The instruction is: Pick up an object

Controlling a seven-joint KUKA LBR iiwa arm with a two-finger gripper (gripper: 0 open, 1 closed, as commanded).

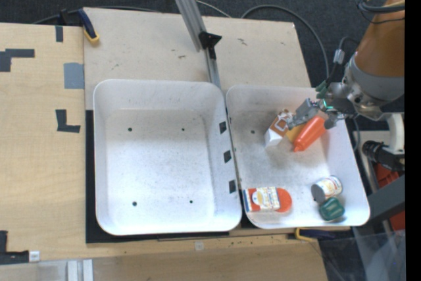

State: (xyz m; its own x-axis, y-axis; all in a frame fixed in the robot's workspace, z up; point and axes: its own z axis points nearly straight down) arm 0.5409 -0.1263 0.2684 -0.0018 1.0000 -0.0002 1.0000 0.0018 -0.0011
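The right bin holds several objects. An orange bottle-shaped object lies tilted in its upper middle, touching a white and orange carton on its left. My gripper hangs directly over the upper end of the orange object, and its tip overlaps both the object and the carton. A red and white can lies on its side at the bin's front left. A silver can and a green object sit at the front right.
The left bin stands beside the right one, with a shared rim between them. A slanted metal post rises behind the bins. Cables run across the dark floor at the back.
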